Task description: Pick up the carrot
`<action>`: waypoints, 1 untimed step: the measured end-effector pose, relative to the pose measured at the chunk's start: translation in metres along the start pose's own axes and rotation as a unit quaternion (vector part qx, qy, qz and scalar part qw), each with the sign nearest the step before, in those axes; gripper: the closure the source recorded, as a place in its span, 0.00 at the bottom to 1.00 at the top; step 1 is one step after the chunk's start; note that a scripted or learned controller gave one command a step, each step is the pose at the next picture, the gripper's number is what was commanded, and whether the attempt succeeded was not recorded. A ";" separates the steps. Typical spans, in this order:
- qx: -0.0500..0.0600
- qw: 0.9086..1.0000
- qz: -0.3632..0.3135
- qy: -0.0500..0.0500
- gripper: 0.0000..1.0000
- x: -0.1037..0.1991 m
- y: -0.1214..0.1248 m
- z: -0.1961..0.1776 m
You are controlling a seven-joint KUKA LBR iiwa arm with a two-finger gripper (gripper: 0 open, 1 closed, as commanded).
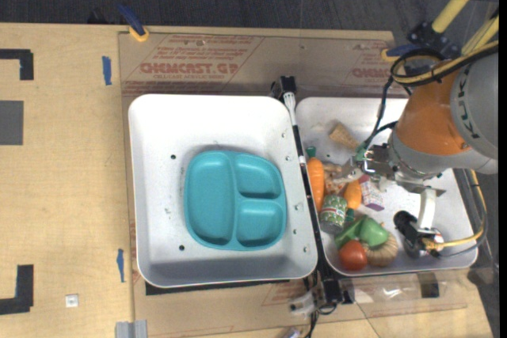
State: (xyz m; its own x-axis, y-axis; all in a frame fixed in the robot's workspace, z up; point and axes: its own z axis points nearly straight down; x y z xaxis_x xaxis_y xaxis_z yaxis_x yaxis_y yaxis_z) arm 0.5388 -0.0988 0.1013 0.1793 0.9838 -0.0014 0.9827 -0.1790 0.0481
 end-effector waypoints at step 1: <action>0.001 0.996 0.094 0.004 0.00 0.000 -0.012 0.000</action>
State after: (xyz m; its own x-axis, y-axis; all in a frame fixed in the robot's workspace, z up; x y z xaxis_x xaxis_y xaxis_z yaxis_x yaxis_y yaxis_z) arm 0.5269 -0.0968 0.1003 0.3604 0.9327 0.0159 0.9316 -0.3607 0.0445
